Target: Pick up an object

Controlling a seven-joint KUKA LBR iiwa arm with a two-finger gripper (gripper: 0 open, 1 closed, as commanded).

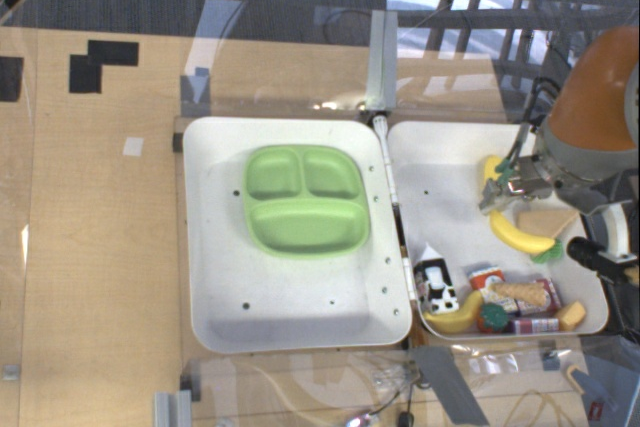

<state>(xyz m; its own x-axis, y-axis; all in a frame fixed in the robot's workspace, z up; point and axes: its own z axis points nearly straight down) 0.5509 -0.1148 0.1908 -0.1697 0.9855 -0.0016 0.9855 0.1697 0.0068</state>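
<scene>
we see the end effector point(503, 183) low in the right shallow white plastic bin point(440, 160), at about three o'clock in the frame, hanging from the grey arm with the orange band point(600, 95). it is too small and cluttered for us to tell how its grip stands, and nothing visibly sits in it. just beside it, toward five o'clock, lies the curved yellow plastic banana point(520, 235), the nearest candidate to lift; a second yellow piece point(492, 167) peeks out at its eleven o'clock side. beyond the banana at three o'clock rests a tan slice-shaped toy point(548, 217). further out, toward six o'clock, a heap of small toy groceries point(515, 300) crowds the bin's near edge, with a small black-and-white carton point(433, 277) to its nine o'clock. the left bin point(215, 215) holds a green divided plastic plate point(305, 198).

we judge the pick is best done by centring over the banana's thick middle, closing across its narrow width, not along the curve, and lifting straight up, clear of the slice.
</scene>
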